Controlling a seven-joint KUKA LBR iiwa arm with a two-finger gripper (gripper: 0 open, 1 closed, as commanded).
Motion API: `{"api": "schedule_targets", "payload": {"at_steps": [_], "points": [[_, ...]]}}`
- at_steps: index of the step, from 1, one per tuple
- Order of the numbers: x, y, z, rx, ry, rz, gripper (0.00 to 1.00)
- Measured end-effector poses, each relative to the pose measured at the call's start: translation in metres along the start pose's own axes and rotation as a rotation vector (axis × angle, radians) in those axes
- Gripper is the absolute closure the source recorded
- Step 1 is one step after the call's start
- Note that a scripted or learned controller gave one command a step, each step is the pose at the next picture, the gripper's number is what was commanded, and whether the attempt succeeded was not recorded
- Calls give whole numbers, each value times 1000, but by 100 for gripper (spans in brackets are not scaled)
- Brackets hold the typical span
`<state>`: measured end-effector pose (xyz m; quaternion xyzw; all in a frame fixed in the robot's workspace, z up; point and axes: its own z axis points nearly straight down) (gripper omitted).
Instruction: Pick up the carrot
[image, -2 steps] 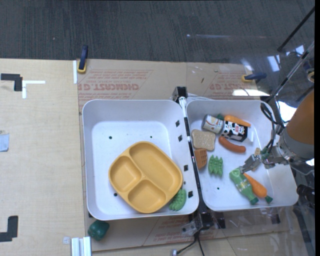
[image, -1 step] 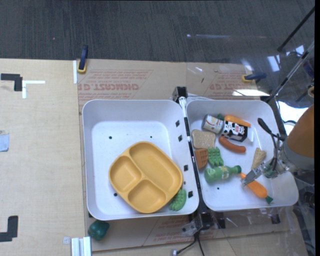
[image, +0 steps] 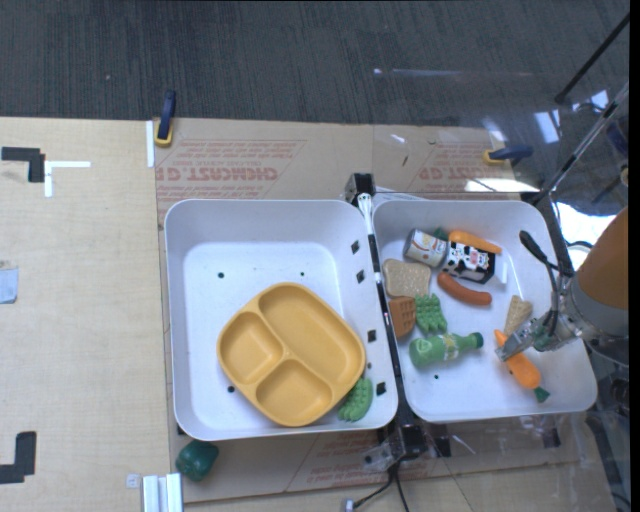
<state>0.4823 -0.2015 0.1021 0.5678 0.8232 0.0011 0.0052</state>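
Over right bin (image: 575, 395), gripper (image: 522, 345) just above carrot (image: 524, 374); grip state unclear.

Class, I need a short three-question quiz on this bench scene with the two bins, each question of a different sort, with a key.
1. True or false: the yellow divided plate lies in the left bin.
2. Which bin holds the carrot? A) left B) right
3. Fill in: the gripper is just above the ____ in the picture.

Key
1. True.
2. B: it lies near the front right corner of the right bin, beyond the green bottle.
3. carrot.
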Motion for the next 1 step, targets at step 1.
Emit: {"api": "schedule_targets", "payload": {"at_steps": [1], "points": [[55, 17, -18, 9, 7, 96, 100]]}}
